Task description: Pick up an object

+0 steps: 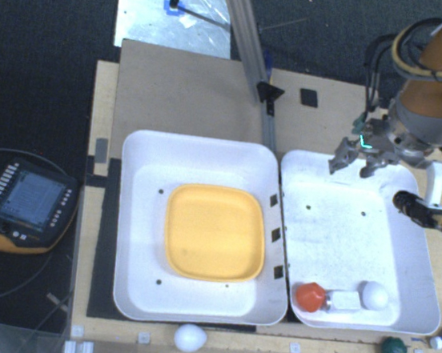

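Clearly the pick has not begun: the gripper (354, 162) hangs over the far edge of the right bin (360, 222) with its fingers spread and nothing between them. The candidates lie well apart from it at that bin's near edge: an orange-red ball (310, 296), a white egg-shaped object (374, 295), and a pale block (343, 300) between them whose shape is hard to read against the white floor. The left bin (141, 201) holds a yellow square plate (216, 232). Reaching, closing and lifting all remain. The arm's upper part is cut off at the frame's right.
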Robot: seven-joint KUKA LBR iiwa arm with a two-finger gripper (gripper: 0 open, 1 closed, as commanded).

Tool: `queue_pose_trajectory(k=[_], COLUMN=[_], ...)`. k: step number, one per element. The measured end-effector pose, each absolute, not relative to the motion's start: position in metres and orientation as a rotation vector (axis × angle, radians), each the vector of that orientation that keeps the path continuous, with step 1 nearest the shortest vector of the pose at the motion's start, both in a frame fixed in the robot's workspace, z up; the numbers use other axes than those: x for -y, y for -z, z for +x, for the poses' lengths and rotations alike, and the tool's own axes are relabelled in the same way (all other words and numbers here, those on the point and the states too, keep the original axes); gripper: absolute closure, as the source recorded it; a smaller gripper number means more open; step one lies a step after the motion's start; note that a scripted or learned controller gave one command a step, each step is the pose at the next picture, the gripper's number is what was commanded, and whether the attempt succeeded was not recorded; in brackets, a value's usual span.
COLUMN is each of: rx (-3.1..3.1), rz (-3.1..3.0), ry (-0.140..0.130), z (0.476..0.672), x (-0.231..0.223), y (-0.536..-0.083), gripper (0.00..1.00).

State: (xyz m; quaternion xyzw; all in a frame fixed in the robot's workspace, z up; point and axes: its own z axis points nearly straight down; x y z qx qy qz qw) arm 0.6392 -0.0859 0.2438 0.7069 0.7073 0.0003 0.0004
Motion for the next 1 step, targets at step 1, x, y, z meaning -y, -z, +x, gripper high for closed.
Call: queue_pose_trajectory(k=[1], rx=[-2.222], rz=[2.220], ry=[-0.001], z=[0.6393], x=[0.0859], y=[-0.2439], gripper=[0.00])
